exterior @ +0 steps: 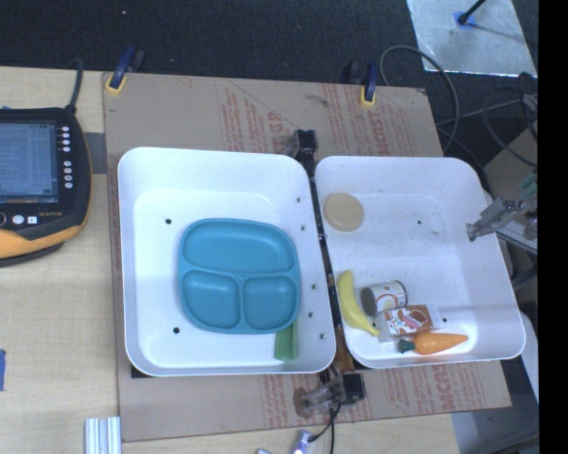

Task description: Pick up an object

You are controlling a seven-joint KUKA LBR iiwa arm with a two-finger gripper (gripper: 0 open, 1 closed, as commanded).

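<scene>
Orange carrot [439,343] lies lengthwise along the right bin's [412,197] near rim, down-left of my gripper [483,223] at the far right edge; its grip I cannot tell.

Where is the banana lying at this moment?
The banana lies in the right bin, along its left wall near the front, just left of the small can.

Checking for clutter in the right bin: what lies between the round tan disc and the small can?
In the camera view, bare white bin floor lies between the disc and the can; the banana sits just left of that line.
</scene>
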